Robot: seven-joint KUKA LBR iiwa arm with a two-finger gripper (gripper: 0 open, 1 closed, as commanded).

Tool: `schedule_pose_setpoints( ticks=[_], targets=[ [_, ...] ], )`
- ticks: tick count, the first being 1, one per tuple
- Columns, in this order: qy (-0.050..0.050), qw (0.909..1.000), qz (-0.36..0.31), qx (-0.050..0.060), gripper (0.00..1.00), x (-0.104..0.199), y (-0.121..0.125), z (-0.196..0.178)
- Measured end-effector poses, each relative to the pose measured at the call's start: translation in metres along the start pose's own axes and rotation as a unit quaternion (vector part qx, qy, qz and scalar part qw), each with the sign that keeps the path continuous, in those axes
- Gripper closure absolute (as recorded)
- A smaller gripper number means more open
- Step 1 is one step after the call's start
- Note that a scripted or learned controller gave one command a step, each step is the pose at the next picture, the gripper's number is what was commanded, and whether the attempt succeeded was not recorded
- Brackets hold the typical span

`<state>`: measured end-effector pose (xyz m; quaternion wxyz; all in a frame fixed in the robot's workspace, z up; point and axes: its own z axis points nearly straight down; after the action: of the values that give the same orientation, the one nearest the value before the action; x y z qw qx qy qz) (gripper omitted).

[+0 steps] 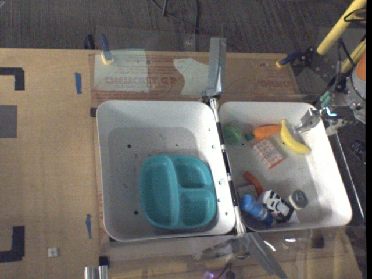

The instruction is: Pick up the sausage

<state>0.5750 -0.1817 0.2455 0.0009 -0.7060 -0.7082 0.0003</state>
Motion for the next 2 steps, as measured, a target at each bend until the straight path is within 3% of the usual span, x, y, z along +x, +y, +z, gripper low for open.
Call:
schedule_pose_setpoints(
  ticks=[1,2],
  targets=[
    [-0.001,0.9998,0.022,-0.002,0.0,0.0571,-0.0689,0.138],
    [-0.001,0.9998,0.022,-0.002,0.0,0.0567,-0.0688,0.138]
  ],
)
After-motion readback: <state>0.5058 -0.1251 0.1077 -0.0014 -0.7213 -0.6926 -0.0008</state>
